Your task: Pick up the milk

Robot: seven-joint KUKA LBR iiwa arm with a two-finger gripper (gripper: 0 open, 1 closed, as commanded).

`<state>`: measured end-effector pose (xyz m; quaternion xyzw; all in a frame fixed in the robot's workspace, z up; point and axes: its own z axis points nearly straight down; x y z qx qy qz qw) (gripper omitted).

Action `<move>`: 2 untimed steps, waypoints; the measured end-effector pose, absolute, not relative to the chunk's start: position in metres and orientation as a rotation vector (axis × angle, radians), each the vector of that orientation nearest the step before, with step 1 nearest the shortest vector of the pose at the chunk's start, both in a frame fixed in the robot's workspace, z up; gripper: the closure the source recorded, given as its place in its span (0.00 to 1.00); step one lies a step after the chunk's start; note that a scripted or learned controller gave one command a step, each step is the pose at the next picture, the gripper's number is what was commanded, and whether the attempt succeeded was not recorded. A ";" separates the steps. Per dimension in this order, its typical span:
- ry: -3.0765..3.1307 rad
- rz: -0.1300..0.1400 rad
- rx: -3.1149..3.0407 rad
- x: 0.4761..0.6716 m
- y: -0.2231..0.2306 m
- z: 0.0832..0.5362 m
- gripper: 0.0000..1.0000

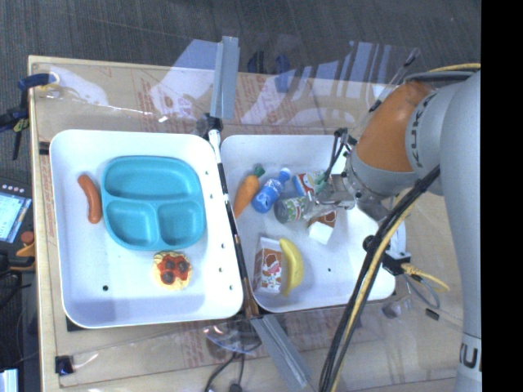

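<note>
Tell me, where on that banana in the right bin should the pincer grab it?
Across its middle, coming straight down from above. The banana lies flat, its long curve running up and down the picture, leaning against a carton on its left; I'd guess the narrow middle suits two fingers best.

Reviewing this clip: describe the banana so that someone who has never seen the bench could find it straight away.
Start at the right bin, the one the arm reaches into. Along its near edge, left of centre, lies the banana, resting partly on a small brown and white carton. It is the one plain yellow curved thing there; the carrot further back is orange with a green top.
</note>
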<state>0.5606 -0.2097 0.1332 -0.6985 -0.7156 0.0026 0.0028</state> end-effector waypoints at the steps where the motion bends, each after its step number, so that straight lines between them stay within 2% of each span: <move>1: -2.249 0.002 -2.191 0.649 -0.160 0.225 1.00; 2: -2.249 0.002 -2.190 0.649 -0.160 0.225 0.00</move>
